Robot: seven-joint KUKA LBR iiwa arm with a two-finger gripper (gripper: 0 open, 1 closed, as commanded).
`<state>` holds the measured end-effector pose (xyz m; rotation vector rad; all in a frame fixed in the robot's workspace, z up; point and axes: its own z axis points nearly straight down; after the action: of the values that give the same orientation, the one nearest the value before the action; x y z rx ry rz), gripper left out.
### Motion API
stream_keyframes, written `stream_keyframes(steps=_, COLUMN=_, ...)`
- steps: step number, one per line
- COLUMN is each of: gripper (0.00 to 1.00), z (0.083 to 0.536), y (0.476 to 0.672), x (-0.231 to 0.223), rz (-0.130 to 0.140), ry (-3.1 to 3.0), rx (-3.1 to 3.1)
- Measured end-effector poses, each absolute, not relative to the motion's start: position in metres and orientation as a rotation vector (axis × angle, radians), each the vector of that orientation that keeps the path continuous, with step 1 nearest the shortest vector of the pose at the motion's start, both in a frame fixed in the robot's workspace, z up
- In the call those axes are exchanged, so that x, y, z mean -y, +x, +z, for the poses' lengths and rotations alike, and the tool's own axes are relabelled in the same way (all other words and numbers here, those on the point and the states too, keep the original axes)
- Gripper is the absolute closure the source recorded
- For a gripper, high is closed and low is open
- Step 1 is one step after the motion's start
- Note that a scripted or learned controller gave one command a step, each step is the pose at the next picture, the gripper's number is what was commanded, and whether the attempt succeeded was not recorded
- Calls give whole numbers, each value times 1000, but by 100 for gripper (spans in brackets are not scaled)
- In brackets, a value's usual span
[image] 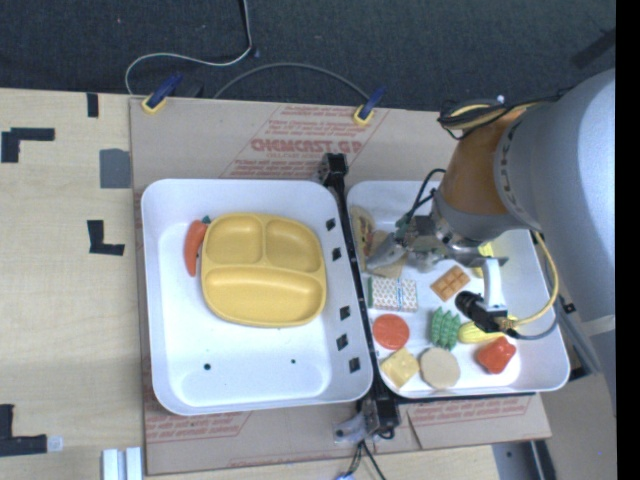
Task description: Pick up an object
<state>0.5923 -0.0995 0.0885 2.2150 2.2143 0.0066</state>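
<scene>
The end effector (400,248) sits low in the right bin (530,373), near its upper-left corner — whether it grips anything I cannot tell. Just below it lie a checkered packet (393,292), a red disc (391,329), a green piece (444,326) and an orange waffle (449,282). The left bin (170,368) holds a yellow divided plate (263,268) — a carrot (193,246) touching its left edge.

1. A dark carpeted floor (400,18) filled the 12 o'clock band of the view.
2. A pale wooden bench (60,308) spread toward 9 o'clock, marked with black tape pieces (100,238).
3. A brown cardboard sheet (290,143) with red print lay on the bench, held at 12 o'clock by two blue-and-yellow clamps (160,95).
4. A thin cable (240,18) trailed across the floor.
</scene>
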Motion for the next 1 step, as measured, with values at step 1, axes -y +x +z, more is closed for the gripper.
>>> stream_keyframes(steps=1, gripper=0, z=88, y=643, x=99, rz=-5, ry=2215, rx=-2216)
